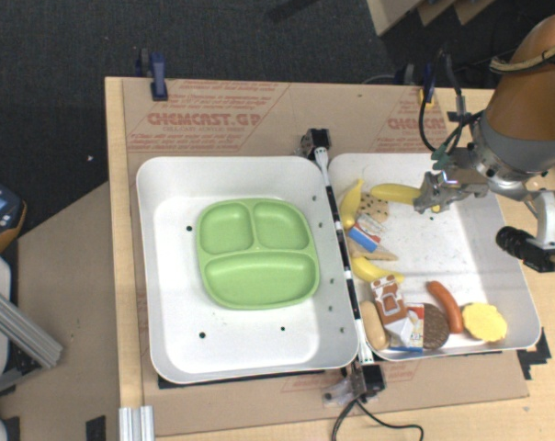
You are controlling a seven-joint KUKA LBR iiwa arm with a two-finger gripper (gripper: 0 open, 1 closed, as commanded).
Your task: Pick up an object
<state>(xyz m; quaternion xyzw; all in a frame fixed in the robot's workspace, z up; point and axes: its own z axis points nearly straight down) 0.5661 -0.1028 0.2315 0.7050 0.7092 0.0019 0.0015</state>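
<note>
Two white bins sit side by side on the bench. Nearest the camera, in the right bin, well below the pincer, lies a cluster of toy food: a yellow round piece, a red sausage, a dark brown round piece, a small red-and-white carton and a tan bread-like stick. A little farther up, below and to the left of the pincer, a short banana lies by the divider, with a blue-and-orange piece just above it. Beyond these a speckled cracker lies beside a yellow curved piece, both left of the pincer. A second banana lies just left of the pincer, nearly touching its tip. The pincer hangs low over the far part of this bin; whether it is spread or pressed together cannot be told, and nothing is seen held in it. Far to its left, the other bin holds a green divided plate.
</note>
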